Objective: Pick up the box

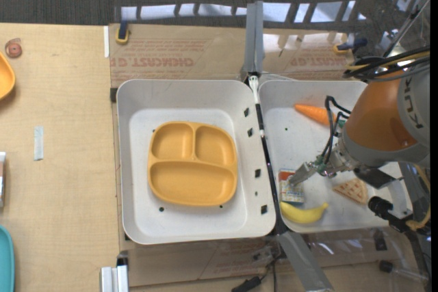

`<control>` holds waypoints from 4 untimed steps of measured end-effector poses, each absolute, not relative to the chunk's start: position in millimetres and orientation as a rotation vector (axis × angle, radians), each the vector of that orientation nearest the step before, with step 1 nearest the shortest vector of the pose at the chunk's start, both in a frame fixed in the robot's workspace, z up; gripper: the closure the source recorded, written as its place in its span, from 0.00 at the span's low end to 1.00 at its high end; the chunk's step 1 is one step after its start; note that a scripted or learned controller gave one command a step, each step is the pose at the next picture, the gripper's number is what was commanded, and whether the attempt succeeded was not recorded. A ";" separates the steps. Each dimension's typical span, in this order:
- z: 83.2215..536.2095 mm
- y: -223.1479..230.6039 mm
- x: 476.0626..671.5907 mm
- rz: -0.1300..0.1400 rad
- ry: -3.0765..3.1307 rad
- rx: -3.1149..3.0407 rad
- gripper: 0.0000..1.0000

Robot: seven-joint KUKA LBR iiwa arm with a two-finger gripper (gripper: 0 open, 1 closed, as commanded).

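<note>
Orange divided plate (194,164), orange carrot (313,113), yellow banana (303,213), white bins (137,147).

Both bins, left (130,167) and right (274,96), look like smooth white plastic with a faint sheen. The divided plate (193,164) is matt orange plastic. The banana (303,213), carrot (313,112) and pizza slice (351,189) appear as smooth moulded plastic. The box (291,189) has a printed card surface. The bench top (61,147) is pale matt wood; corrugated cardboard (181,55), printed red, lies behind the bins. The arm's orange band (376,120) is glossy.
</note>
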State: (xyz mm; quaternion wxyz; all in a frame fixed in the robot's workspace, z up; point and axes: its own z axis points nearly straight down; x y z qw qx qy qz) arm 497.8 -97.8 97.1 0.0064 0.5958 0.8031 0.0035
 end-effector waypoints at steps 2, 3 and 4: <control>96.6 -102.4 482.7 0.013 2.539 1.829 0.00; 96.4 -100.5 521.3 0.008 2.193 2.241 0.00; 97.1 -95.2 560.5 0.006 2.435 1.967 0.00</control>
